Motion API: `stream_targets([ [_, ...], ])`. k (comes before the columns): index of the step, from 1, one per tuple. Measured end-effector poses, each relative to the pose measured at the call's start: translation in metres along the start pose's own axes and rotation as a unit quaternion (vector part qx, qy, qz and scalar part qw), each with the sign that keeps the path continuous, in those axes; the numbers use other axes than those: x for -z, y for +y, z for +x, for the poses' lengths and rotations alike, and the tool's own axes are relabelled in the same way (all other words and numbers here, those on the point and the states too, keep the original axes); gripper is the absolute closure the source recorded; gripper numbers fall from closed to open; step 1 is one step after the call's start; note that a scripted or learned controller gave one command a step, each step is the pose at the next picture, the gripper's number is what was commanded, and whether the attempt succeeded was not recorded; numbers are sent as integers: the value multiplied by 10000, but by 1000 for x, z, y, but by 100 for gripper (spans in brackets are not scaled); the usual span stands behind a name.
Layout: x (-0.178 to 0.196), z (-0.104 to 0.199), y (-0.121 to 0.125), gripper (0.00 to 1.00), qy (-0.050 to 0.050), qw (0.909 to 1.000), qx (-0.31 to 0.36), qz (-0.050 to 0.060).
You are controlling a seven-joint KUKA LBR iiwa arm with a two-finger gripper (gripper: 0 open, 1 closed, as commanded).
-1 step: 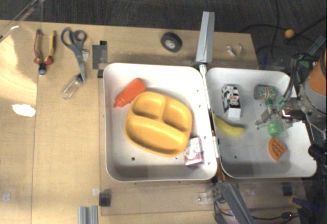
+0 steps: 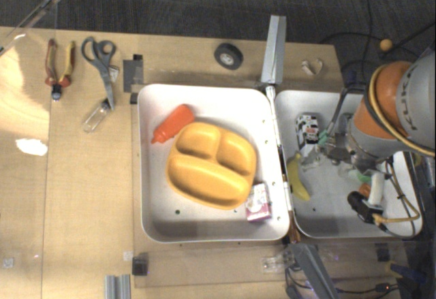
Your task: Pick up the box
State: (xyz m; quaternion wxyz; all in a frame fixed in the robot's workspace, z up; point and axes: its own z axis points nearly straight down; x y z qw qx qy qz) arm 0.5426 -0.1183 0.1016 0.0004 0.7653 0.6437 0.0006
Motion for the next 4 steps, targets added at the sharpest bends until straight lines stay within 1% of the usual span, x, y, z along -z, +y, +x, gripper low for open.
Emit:
stream_targets([
  [1,-12,5,50,0,4,10000,16,19],
  [2,-14,-2,100,0,-7,9999,109,-36],
  [3,-4,0,64,0,-2,9995,321,-21],
  [4,64,-71,52,0,-10,9985,549,-33],
])
